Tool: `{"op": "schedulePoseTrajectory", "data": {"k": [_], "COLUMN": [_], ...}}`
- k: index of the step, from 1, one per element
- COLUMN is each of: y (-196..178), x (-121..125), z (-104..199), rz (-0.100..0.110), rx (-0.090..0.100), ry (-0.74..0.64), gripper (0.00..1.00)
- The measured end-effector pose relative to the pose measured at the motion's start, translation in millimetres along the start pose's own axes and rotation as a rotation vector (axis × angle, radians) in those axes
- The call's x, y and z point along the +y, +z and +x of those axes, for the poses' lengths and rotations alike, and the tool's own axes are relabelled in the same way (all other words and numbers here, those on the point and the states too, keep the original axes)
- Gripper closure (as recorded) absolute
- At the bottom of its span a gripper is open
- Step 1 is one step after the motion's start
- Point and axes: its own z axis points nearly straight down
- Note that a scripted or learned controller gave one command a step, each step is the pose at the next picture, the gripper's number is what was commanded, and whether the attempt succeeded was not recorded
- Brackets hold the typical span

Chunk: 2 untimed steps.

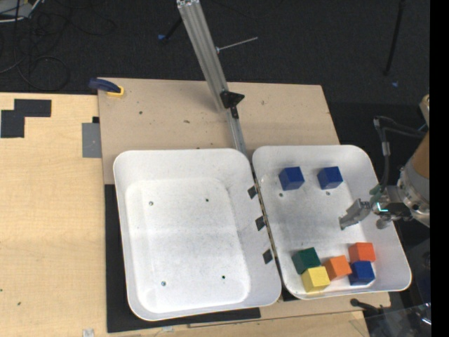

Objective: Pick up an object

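Observation:
The right bin [309, 156] holds several small cubes. Two blue cubes [290, 177] [329, 177] lie side by side near its far end. At the near end a green cube [305, 260], a yellow cube [316, 278], an orange cube [338, 266], a red cube [362, 252] and another blue cube [362, 272] sit clustered. My gripper [366, 218] hovers over the right side of this bin, above and beyond the red cube. Its fingers [349, 219] are open with nothing between them.
The left bin [140, 170] lies beside the right one, joined by black clips [260, 222]. An aluminium rail [208, 55] slants up from behind the bins. A blue and yellow clamp [106, 86] sits at the bench's far left corner.

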Motion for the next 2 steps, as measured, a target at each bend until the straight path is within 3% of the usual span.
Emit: {"op": "schedulePoseTrajectory", "data": {"k": [1,2], "y": [-2,42], "x": [1,-3], "z": [-1,0], "rz": [-0.005,0.0], "rx": [-0.001,0.0], "ry": [0.003,0.002], "gripper": [0.0,0.0]}}
